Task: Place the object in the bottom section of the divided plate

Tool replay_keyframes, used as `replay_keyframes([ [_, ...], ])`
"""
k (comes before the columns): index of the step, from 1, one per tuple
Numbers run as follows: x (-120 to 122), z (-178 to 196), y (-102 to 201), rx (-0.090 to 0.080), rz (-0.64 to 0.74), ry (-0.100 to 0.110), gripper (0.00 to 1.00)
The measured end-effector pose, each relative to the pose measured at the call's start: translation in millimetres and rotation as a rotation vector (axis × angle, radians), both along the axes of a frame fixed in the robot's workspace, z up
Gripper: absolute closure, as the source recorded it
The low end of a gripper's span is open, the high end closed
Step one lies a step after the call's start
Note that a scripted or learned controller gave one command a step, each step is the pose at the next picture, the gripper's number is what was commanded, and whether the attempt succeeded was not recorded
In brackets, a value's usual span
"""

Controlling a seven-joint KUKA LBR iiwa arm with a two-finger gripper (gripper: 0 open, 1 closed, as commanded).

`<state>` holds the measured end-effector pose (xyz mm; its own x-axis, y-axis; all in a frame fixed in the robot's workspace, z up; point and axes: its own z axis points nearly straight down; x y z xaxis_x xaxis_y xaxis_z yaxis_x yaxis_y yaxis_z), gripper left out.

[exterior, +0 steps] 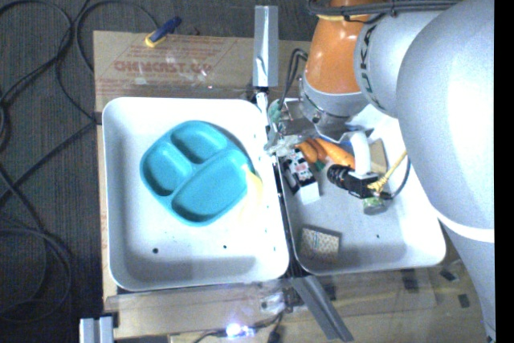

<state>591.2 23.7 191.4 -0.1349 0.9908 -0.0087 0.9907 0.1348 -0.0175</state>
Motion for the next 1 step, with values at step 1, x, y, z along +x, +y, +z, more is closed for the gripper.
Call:
replay_keyframes([
  [1, 5.9, 92.5, -14.6, 0.008, 0.205, -0.008, 1.00],
])
